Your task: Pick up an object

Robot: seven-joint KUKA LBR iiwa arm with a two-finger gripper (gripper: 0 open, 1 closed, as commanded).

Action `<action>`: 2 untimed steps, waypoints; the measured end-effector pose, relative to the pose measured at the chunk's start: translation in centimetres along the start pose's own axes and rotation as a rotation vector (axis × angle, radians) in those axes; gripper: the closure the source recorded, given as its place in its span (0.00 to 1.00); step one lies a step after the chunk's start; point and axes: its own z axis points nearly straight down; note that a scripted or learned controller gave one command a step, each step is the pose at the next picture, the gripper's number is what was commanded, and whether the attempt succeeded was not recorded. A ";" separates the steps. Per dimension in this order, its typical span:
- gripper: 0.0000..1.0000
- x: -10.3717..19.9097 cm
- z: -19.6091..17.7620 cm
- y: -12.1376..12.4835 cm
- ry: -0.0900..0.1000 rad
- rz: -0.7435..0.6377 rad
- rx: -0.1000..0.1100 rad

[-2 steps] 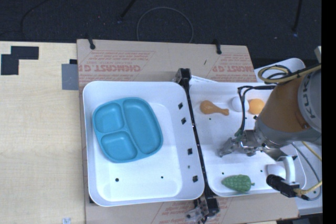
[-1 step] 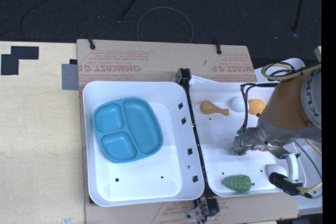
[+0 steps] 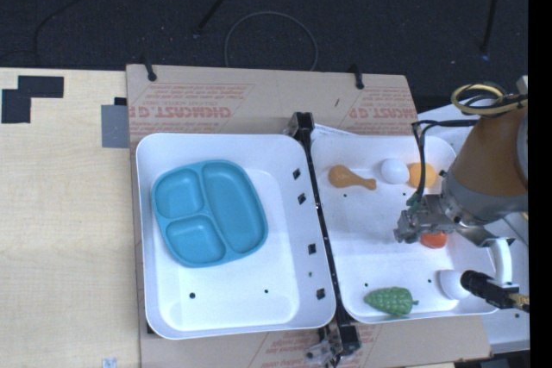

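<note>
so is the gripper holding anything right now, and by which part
Cannot be told: the gripper sits low beside a small red object, but a hold is not visible.

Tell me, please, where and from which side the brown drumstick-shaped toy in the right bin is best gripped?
Probably at the drumstick toy's thin handle, which points toward the white ball. Come straight down, fingers closing across the handle: it lies flat, with clear bin floor on both sides.

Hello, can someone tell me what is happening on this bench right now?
A grey robot arm reaches in from the right, and its gripper is low in the right bin, next to a small red object. Nothing is seen between its fingers. A tan drumstick-shaped toy, a white ball and a green bumpy toy also lie there. The left bin holds a blue divided plate.
</note>
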 end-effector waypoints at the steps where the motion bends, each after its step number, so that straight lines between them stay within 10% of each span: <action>1: 1.00 0.1 -6.3 0.1 0.000 -0.007 -0.003; 2: 1.00 0.0 -7.6 0.1 0.000 -0.007 0.001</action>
